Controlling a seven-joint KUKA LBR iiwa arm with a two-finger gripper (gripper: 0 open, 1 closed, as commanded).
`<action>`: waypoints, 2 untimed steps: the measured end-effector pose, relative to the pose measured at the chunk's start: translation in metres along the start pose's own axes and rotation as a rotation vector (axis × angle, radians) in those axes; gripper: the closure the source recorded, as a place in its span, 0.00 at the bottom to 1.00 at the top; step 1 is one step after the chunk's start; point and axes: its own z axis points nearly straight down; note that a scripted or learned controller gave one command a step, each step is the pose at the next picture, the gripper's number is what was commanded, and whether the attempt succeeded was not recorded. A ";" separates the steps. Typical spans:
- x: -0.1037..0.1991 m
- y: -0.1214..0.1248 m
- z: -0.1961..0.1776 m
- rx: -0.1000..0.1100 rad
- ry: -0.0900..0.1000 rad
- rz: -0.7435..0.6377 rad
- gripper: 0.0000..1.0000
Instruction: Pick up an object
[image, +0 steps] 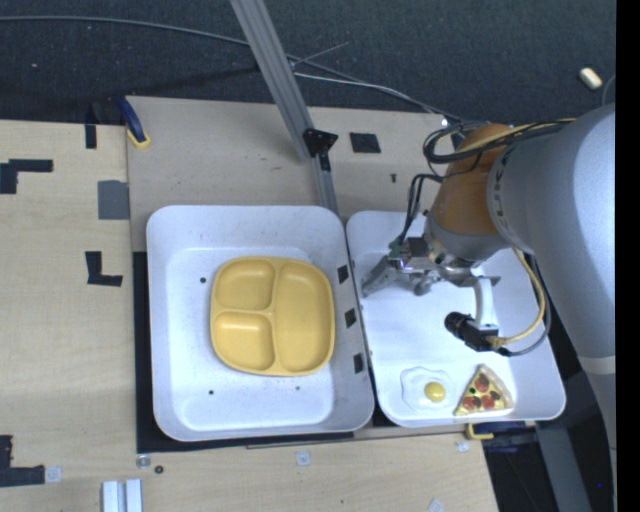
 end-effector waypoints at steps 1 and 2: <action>0.000 0.001 -0.001 -0.003 0.001 0.001 0.00; 0.000 0.002 -0.012 -0.007 -0.001 0.000 1.00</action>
